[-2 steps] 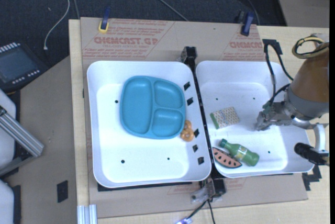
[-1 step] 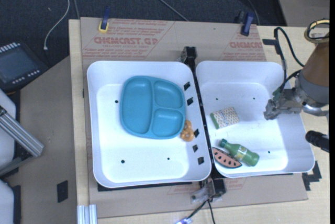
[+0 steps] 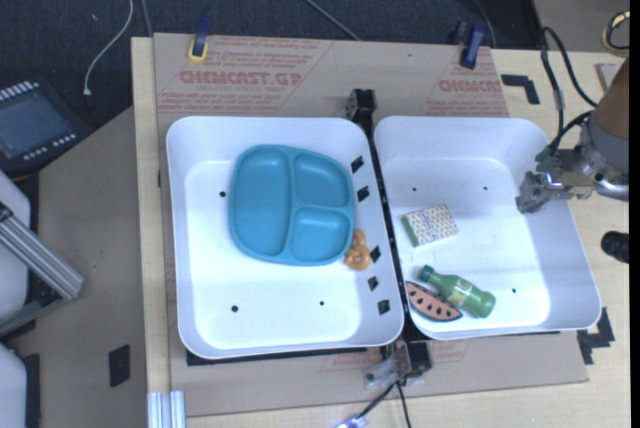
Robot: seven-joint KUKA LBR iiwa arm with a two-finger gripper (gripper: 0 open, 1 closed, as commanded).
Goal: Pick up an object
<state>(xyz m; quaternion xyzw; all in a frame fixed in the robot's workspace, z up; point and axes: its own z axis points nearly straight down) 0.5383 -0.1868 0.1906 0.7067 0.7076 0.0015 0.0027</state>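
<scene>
Two bins, five objects
Left bin (image 3: 190,216): one blue plate (image 3: 290,204), one orange toy (image 3: 358,254). Right bin (image 3: 560,276): one sponge (image 3: 430,224), one green bottle (image 3: 458,290), one watermelon slice (image 3: 430,305); gripper (image 3: 535,188) state unclear.

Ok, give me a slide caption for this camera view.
Pincer above the right bin, which holds a green bottle; blue divided plate in the left bin.
</scene>
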